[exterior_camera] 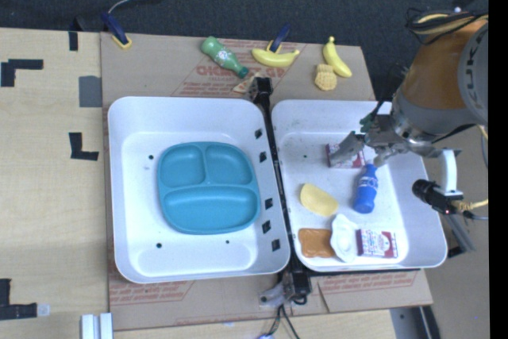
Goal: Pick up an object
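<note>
My gripper (pixel 365 148) hangs over the back of the right bin (pixel 298 131), its two grey fingers spread open. A small pink and red packet (pixel 352 161) lies just under and between the fingers, with nothing gripped. A blue bottle (pixel 365 190) lies right in front of the gripper. Nearer the bin's front are a yellow lemon-like piece (pixel 318 200), a brown toast slice (pixel 315 243), a white cup (pixel 344 238) and a red and white carton (pixel 375 243).
The left bin (pixel 127 123) holds a blue divided plate (pixel 209 187). On the cardboard behind the bins lie a green bottle (pixel 225 56), two bananas (pixel 275 56) (pixel 337 59) and a yellow waffle piece (pixel 325 78). The arm fills the right side.
</note>
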Controlling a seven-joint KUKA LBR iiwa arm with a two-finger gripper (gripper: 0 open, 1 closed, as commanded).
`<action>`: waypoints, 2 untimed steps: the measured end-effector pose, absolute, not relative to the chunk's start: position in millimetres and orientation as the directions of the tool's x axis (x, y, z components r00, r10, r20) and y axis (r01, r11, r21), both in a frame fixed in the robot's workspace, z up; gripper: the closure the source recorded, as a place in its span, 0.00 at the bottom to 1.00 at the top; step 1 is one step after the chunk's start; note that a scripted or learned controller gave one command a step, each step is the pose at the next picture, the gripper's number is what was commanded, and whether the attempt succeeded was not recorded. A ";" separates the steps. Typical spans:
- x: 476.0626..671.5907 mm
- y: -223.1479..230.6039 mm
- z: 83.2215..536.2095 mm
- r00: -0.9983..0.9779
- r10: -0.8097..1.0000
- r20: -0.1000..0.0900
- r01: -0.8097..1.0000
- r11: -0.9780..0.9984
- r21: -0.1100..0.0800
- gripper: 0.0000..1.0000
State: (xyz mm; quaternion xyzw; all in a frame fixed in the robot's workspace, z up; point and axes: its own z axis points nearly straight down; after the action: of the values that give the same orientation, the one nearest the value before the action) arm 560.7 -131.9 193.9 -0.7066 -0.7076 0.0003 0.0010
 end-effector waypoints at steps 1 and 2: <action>559.8 -178.8 93.4 0.001 1.000 -0.001 1.000 -0.001 -0.003 0.00; 669.5 -131.3 85.9 -0.003 1.000 -0.001 1.000 0.003 0.004 0.00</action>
State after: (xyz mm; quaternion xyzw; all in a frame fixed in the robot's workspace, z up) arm 669.5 -131.3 85.9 -0.7061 -0.7081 -0.0010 -0.0017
